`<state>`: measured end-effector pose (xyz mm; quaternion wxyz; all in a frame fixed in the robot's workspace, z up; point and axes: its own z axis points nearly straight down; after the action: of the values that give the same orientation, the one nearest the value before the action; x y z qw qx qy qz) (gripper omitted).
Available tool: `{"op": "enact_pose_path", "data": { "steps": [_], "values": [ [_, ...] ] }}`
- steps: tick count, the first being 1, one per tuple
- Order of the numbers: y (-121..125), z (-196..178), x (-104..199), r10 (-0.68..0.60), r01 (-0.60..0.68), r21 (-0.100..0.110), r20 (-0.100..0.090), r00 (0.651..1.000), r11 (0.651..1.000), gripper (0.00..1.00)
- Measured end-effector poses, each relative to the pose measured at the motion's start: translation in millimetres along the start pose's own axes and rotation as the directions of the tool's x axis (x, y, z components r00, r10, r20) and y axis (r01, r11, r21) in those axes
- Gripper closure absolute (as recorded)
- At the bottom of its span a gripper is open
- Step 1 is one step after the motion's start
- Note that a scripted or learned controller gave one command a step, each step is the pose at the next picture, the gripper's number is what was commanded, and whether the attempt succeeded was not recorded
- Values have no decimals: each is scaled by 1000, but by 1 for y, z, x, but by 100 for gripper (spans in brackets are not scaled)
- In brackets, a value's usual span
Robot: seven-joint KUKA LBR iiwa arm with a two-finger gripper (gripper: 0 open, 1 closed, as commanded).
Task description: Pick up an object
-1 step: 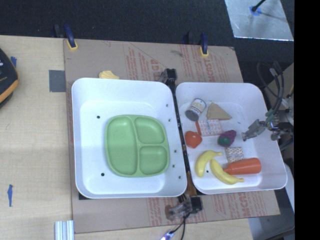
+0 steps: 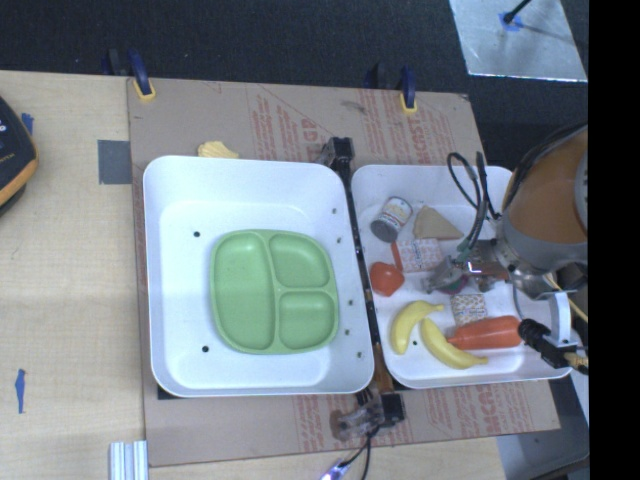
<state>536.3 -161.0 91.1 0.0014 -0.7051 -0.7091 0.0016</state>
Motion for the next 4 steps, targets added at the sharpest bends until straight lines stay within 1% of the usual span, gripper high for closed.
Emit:
{"op": "enact_pose_path", "data": {
  "steps": [1, 2, 3, 4],
  "values": [
    [0, -11, -1, -3, 3, 0, 2, 1000, 1000, 100],
    [7, -66, -1, 2, -2, -2, 0, 1000, 1000, 100],
    [68, -132, 19, 1, -1, -4, 0, 1000, 1000, 100],
    [111, -143, 63, 1, -1, -2, -1, 1000, 1000, 100]
  ]
}}
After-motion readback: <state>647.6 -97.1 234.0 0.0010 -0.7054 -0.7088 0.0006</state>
